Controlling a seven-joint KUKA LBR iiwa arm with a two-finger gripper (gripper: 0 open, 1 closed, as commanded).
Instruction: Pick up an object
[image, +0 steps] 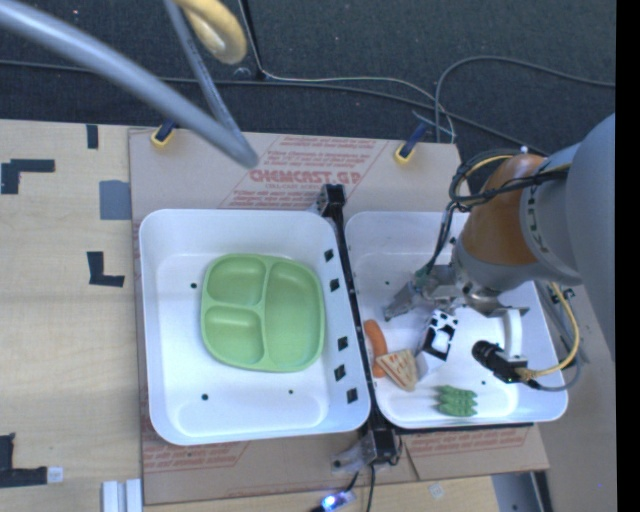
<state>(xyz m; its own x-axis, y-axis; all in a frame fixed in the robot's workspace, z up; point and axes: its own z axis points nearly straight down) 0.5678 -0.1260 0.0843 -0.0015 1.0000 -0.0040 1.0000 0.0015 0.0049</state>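
Overhead, the gripper (428, 330) hung low in the right bin (395, 232), though whether it was open or closed could not be told. A carrot (375, 338), bread wedge (401, 369) and green piece (456, 401) lay near. A green plate (264, 311) sat in the left bin (165, 330).

I'm looking at a robot lab: cardboard sheet (310, 165) clamped to the tabletop (60, 300) w/ yellow clamps (162, 134), black tape marks (100, 268), loose cables (330, 85), two white bins (170, 400) set up as a test rig.
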